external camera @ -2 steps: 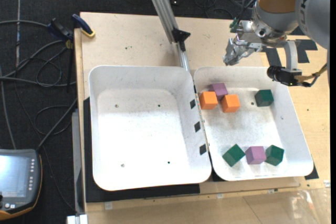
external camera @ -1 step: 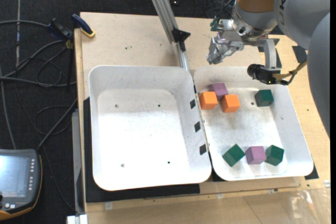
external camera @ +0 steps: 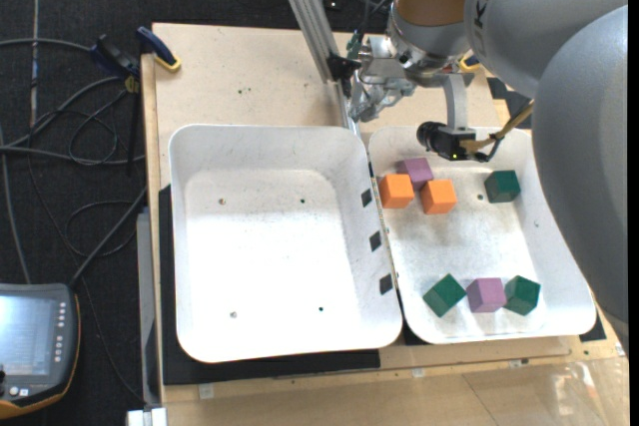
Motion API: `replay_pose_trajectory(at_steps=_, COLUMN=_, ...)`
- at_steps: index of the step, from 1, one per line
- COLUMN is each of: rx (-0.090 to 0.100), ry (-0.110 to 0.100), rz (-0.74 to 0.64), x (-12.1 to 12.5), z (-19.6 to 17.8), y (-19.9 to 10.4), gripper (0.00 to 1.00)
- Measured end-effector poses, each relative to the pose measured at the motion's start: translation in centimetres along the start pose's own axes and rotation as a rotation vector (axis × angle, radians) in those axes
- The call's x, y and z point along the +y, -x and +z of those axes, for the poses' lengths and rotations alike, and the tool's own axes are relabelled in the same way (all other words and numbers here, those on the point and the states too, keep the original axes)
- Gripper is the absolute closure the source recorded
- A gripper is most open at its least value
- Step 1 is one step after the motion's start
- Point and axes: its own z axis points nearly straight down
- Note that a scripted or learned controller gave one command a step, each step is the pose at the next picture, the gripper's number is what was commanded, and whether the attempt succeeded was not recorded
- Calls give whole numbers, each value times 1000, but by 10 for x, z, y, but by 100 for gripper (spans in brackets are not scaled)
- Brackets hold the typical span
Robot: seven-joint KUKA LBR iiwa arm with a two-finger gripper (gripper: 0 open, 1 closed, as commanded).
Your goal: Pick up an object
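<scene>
The right white bin [external camera: 559,299] holds several small cubes. Two orange cubes [external camera: 397,190] [external camera: 438,196] sit near its far left, touching a purple cube [external camera: 416,171] behind them. A dark green cube [external camera: 502,185] lies alone to their right. Along the near edge stand a green cube [external camera: 444,295], a purple cube [external camera: 486,293] and another green cube [external camera: 522,294] in a row. My gripper [external camera: 371,105] hangs above the bin's far left corner, behind the orange and purple cubes and apart from them. I see no cube at it.
The left white bin [external camera: 200,214] lies beside the right one, their rims meeting in the middle. A slanted metal strut [external camera: 305,0] rises behind the gripper. Cables and a blue clamp [external camera: 150,45] lie at the bench's far left.
</scene>
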Motion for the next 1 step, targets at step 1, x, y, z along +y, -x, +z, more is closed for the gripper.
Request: replay_pose_trajectory(at_steps=1, rx=-1, ry=-1, rz=2, x=3, z=15, y=-41, gripper=100)
